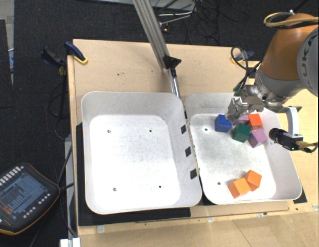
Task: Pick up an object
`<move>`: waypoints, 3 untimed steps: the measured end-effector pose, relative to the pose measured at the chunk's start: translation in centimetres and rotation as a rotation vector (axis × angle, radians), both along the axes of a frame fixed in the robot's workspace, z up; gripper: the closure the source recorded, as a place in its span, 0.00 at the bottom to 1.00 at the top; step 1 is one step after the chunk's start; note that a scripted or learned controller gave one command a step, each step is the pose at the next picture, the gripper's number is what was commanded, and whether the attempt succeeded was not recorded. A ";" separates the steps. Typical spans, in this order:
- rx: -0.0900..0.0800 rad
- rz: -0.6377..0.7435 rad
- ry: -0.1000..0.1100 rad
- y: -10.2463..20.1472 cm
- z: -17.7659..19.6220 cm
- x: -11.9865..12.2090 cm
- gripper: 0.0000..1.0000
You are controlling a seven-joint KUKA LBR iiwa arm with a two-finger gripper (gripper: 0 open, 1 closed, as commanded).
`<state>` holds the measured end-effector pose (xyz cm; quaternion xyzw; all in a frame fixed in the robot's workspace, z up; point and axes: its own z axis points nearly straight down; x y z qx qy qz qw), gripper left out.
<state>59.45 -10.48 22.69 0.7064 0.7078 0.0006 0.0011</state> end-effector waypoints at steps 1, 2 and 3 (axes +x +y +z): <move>0.003 0.006 0.000 5.6 1.1 -0.2 1.00; 0.002 0.007 0.001 11.2 2.0 -0.7 1.00; 0.002 0.005 0.004 16.1 1.1 -0.8 1.00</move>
